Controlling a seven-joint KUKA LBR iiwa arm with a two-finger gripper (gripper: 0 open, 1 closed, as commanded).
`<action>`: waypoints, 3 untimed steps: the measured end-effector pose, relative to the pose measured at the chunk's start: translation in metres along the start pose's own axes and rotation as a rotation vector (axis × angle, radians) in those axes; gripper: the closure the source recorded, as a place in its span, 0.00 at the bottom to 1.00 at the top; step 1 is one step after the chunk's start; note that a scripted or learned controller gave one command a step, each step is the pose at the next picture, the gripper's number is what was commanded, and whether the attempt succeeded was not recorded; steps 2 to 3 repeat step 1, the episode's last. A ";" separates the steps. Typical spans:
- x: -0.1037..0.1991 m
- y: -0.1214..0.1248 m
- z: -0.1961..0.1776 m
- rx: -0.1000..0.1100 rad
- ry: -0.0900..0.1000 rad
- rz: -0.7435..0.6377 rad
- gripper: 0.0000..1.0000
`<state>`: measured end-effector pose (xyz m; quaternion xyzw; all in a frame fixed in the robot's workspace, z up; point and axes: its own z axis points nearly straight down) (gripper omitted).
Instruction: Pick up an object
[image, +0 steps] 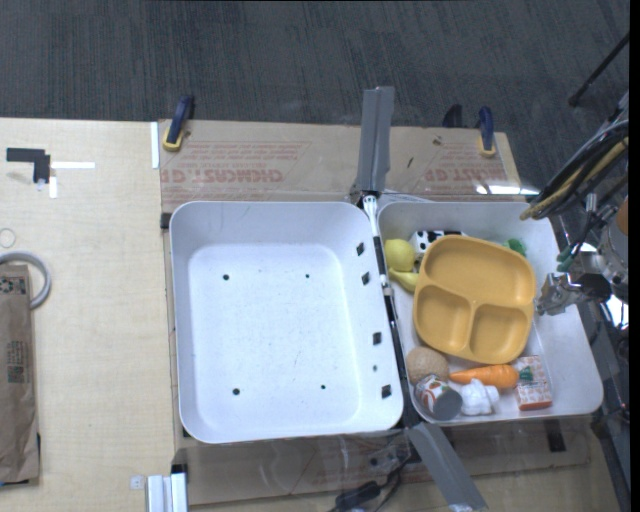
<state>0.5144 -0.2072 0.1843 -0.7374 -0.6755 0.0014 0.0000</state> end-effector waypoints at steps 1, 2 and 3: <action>0.020 0.068 -0.036 -0.001 -0.001 -0.060 1.00; 0.020 0.068 -0.036 -0.001 -0.001 -0.060 1.00; 0.020 0.068 -0.036 -0.001 -0.001 -0.060 1.00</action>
